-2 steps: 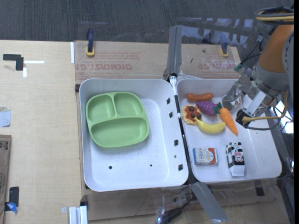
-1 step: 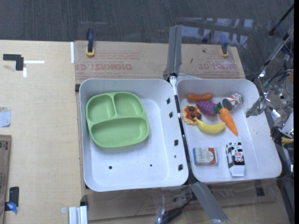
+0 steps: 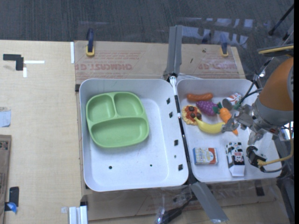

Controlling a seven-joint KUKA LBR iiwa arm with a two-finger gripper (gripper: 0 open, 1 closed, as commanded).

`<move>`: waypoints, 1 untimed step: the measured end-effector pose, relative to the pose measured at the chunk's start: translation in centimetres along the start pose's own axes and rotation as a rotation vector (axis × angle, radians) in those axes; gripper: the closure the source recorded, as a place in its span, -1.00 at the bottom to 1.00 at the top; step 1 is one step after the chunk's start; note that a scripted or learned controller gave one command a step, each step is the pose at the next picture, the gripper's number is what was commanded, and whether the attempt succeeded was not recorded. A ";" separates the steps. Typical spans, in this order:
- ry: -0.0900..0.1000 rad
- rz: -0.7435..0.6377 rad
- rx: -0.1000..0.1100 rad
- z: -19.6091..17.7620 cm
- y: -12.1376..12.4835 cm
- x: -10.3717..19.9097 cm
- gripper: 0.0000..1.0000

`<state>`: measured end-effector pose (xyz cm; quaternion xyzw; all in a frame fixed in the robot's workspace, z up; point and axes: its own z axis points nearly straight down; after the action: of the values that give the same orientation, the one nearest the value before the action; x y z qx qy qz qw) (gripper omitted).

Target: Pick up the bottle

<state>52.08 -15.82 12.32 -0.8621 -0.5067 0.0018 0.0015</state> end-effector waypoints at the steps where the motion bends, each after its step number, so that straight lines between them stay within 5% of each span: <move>1: -0.001 0.002 0.001 -0.9 0.0 -0.1 1.00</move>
<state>52.07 -15.91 13.18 -0.8625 -0.5060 0.0025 0.0016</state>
